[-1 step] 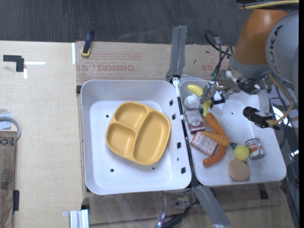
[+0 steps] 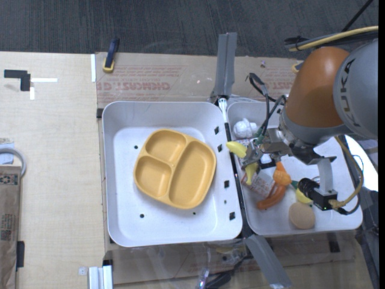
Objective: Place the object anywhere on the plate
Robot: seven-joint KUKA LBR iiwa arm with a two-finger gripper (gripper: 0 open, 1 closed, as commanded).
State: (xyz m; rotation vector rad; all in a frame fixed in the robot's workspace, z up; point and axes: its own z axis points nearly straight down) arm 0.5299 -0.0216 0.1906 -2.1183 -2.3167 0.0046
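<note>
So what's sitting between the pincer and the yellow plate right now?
In the camera view, between the pincer and the plate lie a yellow banana-like item, the two bins' adjoining walls, then bare white bin floor.
</note>
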